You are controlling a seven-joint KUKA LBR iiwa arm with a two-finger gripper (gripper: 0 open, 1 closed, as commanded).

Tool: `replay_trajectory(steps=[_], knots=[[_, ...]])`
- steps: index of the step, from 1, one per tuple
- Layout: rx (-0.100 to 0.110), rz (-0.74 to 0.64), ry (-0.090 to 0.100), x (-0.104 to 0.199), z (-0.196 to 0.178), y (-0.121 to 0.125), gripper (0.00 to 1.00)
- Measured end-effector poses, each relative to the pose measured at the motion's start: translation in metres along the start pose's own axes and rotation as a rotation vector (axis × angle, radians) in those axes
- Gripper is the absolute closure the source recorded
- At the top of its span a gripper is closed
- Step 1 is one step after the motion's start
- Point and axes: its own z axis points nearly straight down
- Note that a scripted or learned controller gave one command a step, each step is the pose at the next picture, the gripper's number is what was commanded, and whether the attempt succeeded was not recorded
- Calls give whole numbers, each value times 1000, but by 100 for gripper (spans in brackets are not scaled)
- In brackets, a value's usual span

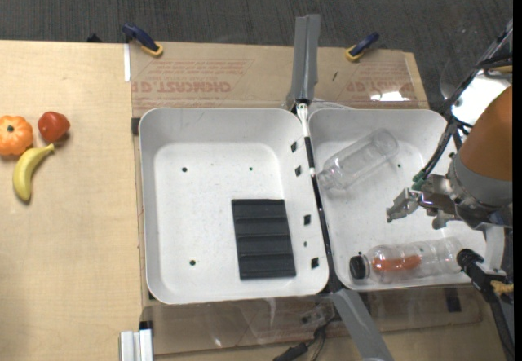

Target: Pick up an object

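Left bin (pixel 155 188): black block (pixel 263 239); right bin (pixel 359 119): two clear bottles (pixel 356 160); tool (pixel 405 206) released.

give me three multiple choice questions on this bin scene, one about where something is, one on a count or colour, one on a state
1. Where does the black ridged block lie?
A. in the left bin
B. in the right bin
C. on the wooden bench top

2. How many clear plastic bottles lie in the right bin?
A. one
B. two
C. four

3. How does the bottle with the black cap sit?
A. standing upright
B. lying on its side
C. clamped between the fingers

Answers:
1. A: the black ridged block rests on the floor of the left bin.
2. B: a clear bottle lies near the top of the right bin, and the bottle with the black cap lies along its lower edge.
3. B: it lies flat, cap pointing left, apart from the gripper above it.
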Motion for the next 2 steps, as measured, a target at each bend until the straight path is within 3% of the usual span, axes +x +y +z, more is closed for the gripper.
replay_trajectory(steps=[1, 2], knots=[[3, -111, 1, 33, 70, -7, 0], [0, -96, 0, -26, 33, 5, 0]])
